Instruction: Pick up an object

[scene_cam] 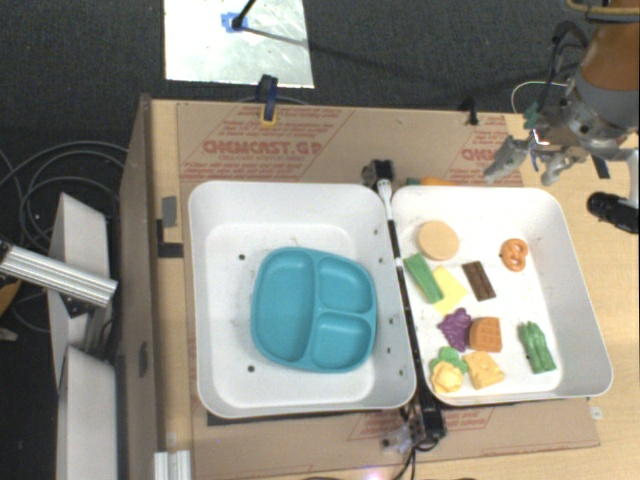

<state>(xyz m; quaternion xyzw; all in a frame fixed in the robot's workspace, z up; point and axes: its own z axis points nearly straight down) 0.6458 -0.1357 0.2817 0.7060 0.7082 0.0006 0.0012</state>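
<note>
A: Entry, scene as it stands. Right bin (pixel 575 268) holds the toy food pieces. Landmark: the round tan cookie (pixel 437 239), toward that bin's far-left corner. Just beyond the cookie's near-right side lies the brown chocolate bar (pixel 478 280); further right, near the bin wall, the orange pretzel (pixel 514 254). Nearer the camera than the cookie: green bean pod (pixel 423 277) touching a yellow slice (pixel 449 288), then purple grapes (pixel 456 324).

B: Gripper (pixel 527 157)?

A: Above the cardboard beyond the bin's far rim, up and to the right of the cookie, well apart from it. Fingers (pixel 502 160) look spread, nothing between them.

B: Candidate object?

A: The cookie, in my judgement. It lies apart from its neighbours, so both fingers get room. Probably light, stiff plastic, smooth and somewhat slippery; not fragile.

B: Where to take it?

A: Across the diameter, fingers low on the rim. It is a flat disc, so a high pinch could skate off the edge.

B: Risk?

A: Low profile against the bin floor; fingers may close above it. The bean pod sits just on the cookie's near-left side, so straddle along the other axis.
</note>
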